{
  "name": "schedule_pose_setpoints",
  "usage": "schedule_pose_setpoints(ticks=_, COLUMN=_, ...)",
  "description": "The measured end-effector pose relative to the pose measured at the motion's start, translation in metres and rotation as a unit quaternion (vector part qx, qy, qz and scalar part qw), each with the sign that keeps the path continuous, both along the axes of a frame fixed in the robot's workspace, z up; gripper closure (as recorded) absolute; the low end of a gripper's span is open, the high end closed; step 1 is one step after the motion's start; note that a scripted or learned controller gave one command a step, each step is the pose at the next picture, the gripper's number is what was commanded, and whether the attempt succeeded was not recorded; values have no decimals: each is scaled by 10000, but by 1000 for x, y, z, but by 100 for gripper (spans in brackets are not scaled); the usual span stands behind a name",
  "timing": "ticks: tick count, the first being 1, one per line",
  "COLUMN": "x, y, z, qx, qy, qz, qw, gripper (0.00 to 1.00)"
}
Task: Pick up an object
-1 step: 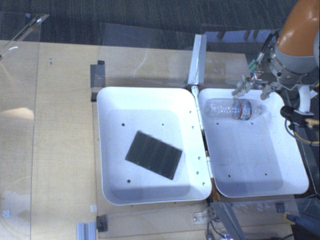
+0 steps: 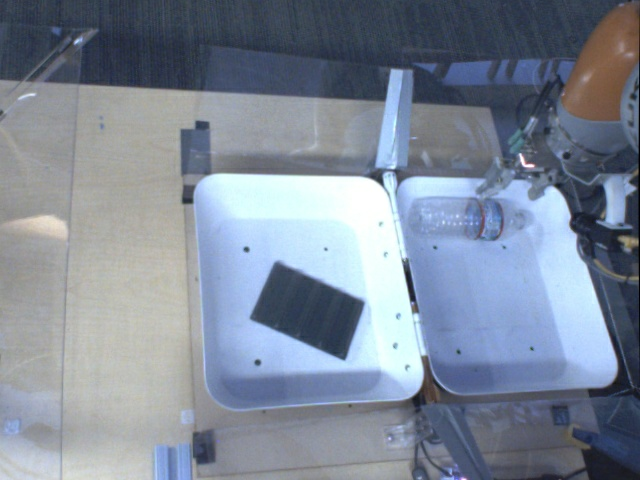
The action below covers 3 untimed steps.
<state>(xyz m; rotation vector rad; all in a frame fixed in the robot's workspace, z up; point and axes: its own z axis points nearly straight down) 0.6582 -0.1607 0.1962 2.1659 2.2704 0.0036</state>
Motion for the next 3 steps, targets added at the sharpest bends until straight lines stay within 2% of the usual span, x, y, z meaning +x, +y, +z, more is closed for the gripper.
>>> schedule_pose_setpoints(ticks=1, x=12, y=17, z=-77, qx=-10, qy=-39, qz=797, qw=9968, gripper=0)
schedule_pose_setpoints(ticks=2, x=-37, y=-26, z=-109, qx=-4, qy=-16, qz=819, qw=9966, gripper=0)
schedule_pose_setpoints(ticks=3, x=-81, y=-45, z=-108, qx=-7, qy=-25, qz=563, qw=9984, gripper=0)
